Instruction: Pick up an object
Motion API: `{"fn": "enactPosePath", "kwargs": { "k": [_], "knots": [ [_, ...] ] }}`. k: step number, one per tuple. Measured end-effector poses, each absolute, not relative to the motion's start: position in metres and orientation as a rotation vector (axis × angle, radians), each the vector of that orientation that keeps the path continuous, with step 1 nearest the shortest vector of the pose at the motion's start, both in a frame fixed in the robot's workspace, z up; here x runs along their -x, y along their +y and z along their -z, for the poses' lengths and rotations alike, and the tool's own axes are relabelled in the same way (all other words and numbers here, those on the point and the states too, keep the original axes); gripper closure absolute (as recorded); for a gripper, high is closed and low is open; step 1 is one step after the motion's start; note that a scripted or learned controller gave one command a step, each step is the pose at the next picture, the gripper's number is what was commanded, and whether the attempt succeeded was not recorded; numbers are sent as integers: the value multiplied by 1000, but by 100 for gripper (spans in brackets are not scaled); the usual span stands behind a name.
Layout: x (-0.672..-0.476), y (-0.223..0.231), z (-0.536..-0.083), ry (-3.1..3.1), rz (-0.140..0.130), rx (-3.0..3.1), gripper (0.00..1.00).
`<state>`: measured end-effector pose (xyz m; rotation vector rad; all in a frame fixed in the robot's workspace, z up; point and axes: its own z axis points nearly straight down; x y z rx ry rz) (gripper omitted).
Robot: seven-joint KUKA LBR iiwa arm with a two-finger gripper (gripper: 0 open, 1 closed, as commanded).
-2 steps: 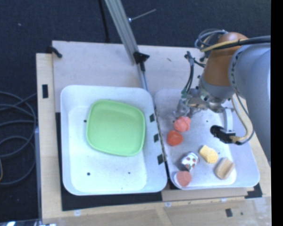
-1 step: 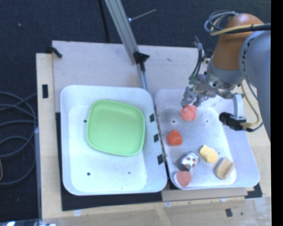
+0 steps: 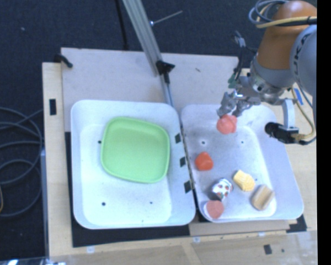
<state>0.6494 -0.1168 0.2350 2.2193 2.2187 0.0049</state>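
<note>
A pale bench [image 3: 116, 73] bears two white bins [image 3: 83, 148] side by side.

floor: dark carpet [image 3: 22, 21]
bench: pale wooden board [image 3: 110, 62]
cables: black loops [image 3: 14, 142], left
pole: slanted metal strut [image 3: 140, 24]

The two white bins [image 3: 127, 214] look like smooth, matt plastic. The green plate [image 3: 135, 149] seems plastic too, with a soft sheen. The bench [image 3: 107, 73] looks like matt, pale board, possibly wood.
</note>
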Motion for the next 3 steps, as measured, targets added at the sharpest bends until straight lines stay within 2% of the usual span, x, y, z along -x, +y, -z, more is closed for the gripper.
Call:
{"fn": "enactPosePath", "kwargs": {
  "k": [2,3],
  "knots": [
    [-618,-16,-241,2225,-3,-2218,100],
    [-594,32,-251,2226,-3,-2217,100]
  ]
}}
